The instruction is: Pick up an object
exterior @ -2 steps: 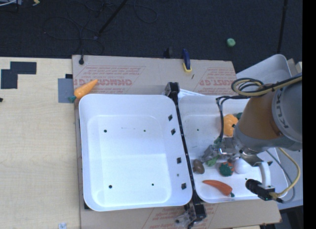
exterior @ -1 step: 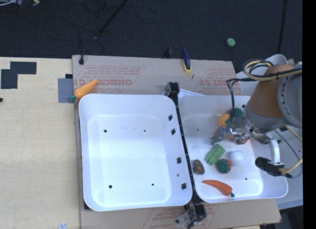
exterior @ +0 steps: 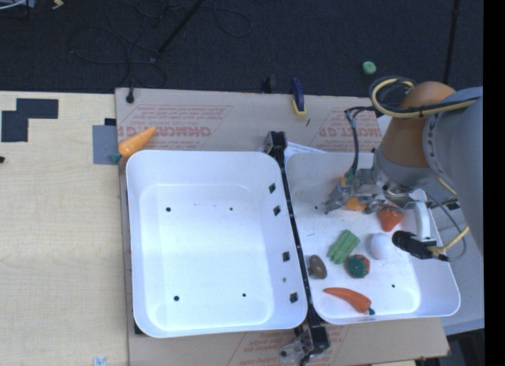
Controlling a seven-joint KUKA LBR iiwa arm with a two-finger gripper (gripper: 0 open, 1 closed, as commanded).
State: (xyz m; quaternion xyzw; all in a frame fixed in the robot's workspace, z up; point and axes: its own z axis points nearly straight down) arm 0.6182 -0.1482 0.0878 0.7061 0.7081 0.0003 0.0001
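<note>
My gripper hangs low over the upper middle of the right bin, reaching in from the right. A small orange object lies right beside it, partly hidden by the wrist. A red strawberry-like piece sits just right of that. Below the gripper lie a green ridged piece, a white egg shape, a red and green round piece, a brown lump and a red chili. I see nothing held by the gripper.
The left bin adjoins the right one along a black divider. An orange carrot lies outside the left bin's top left corner. A blue clamp stands at the board's back edge. Cables loop around the wrist.
</note>
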